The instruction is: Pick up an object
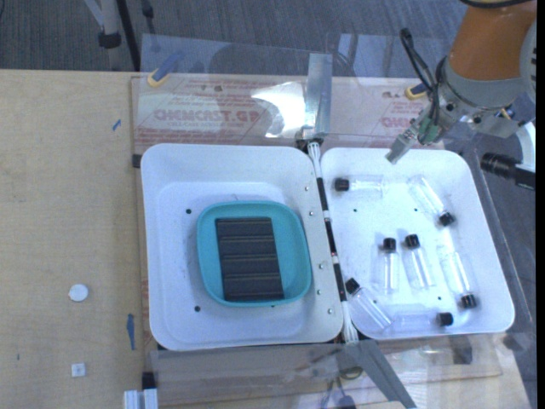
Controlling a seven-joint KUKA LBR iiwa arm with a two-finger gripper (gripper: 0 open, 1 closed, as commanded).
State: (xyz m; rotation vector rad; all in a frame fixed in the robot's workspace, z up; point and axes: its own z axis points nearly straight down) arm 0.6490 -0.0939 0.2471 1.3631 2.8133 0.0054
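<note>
Several clear vials with black caps lie scattered in the right bin [485, 228]. One vial [359, 183] lies near the bin's far left corner, another [428, 198] slants at the far right, and two [386, 267] [418, 264] lie side by side in the middle. My gripper [414, 141] hangs over the far edge of the right bin, above and behind the vials, touching none of them. Nothing shows in it. The grey wrist with the orange band [494, 24] rises behind it at the upper right.
The left bin [166, 228] holds a teal tray [294, 262] with a dark ribbed block [248, 258] in it. More vials [368, 305] [456, 273] lie along the right bin's near side. A clear plastic sheet [221, 109] lies behind the bins.
</note>
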